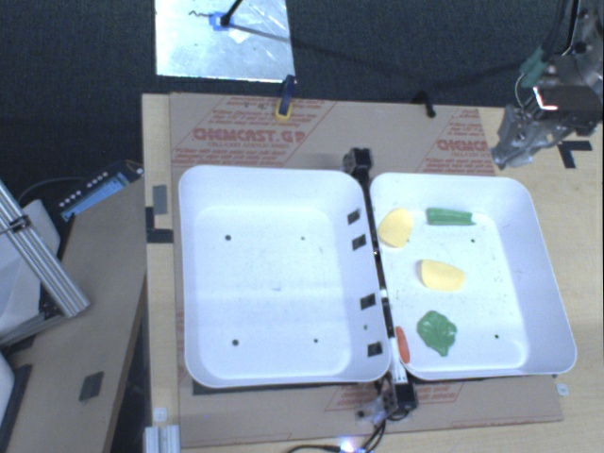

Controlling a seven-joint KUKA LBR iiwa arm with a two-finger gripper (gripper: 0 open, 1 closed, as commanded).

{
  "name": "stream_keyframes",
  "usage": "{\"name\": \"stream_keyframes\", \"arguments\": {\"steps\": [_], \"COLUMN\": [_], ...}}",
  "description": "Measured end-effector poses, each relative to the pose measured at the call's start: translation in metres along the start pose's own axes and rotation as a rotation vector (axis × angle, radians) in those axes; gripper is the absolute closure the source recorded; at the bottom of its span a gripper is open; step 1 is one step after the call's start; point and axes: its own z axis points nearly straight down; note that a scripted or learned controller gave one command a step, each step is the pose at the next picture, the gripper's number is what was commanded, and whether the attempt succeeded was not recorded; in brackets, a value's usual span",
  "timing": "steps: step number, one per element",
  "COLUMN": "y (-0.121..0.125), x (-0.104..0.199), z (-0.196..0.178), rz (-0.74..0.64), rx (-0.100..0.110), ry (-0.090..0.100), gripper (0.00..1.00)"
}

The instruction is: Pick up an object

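The right bin (543, 253) holds several small items: a yellow round piece (396, 226) near its left wall, a green bar (448, 217) at the back, a yellow wedge (441, 275) in the middle, a green leafy piece (437, 332) toward the front, and a small orange-red piece (403, 344) by the front left corner. My gripper (514, 151) hangs above the bench just beyond the right bin's far right corner, away from all of them. Nothing shows between its fingers.
The left bin (274, 272) lies beside the right one, with black clips (359, 217) along the shared divider. A shiny metal sheet (225, 25) lies at the back. A yellow clamp (283, 109) sits on the cardboard base.
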Motion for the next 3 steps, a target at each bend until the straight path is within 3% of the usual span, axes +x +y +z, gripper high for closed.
{"name": "stream_keyframes", "arguments": {"steps": [1, 2, 3], "y": [0.054, 0.008, -0.008], "x": [-0.048, -0.013, 0.014], "z": [0.001, 0.0, 0.0], "rz": [0.008, -0.001, -0.001], "rx": [0.001, 0.0, 0.001], "ry": [-0.003, 0.0, -0.001], "gripper": [1.0, 1.0, 1.0]}}
